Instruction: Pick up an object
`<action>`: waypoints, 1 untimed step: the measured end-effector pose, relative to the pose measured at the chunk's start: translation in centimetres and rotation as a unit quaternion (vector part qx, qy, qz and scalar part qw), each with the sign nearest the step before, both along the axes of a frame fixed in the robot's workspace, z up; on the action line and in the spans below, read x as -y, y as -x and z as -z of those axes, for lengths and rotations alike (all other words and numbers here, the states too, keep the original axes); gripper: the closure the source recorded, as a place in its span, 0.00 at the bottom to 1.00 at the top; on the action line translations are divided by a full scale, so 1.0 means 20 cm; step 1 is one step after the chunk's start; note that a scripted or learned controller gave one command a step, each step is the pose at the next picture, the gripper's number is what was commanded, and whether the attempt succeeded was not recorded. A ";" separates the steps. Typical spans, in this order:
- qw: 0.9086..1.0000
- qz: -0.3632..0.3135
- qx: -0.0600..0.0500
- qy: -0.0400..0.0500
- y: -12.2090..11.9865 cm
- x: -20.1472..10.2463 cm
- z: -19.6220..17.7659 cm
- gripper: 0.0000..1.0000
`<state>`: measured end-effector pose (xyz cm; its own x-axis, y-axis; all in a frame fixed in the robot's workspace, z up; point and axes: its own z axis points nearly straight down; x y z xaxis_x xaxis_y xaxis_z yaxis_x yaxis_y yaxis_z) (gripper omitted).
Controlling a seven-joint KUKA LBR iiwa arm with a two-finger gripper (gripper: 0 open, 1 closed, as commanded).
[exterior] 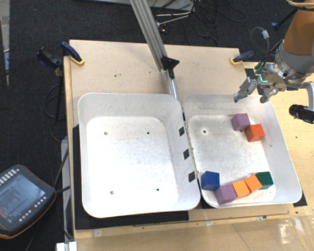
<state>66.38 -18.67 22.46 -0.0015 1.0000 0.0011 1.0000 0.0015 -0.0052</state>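
Grey arm with orange band comes in at the upper right of the frame; gripper [255,92] hangs over the top rim of the right bin [282,156]. Its 2 fingers are spread apart, nothing between them.

Right bin holds 6 blocks:
- purple block [240,121] in the upper part of the bin, below and a bit left of the gripper, clearly apart from it
- orange block [255,132] touching the purple one at its lower right
- blue block [210,180] at the lower left of the bin, near the divider side
- a row along the bottom edge, rising to the right: second purple block [225,193], second orange block [241,187], green block [264,180]. These 3 sit touching or just beside each other; the blue one is just beside the purple end of the row.

Left bin [89,140] sits alongside, the rims of the 2 bins meeting at mid frame. Both rest on a tan bench board [120,67], with yellow-tipped clamps at its top corners. Silver pole [149,27] slants down from top centre to the junction of the bins. Handheld control pendant [15,200] lies at the lower left of the frame, off the board.
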 end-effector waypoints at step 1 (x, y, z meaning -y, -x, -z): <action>1.000 -0.001 0.002 0.001 0.00 0.00 -0.02 0.00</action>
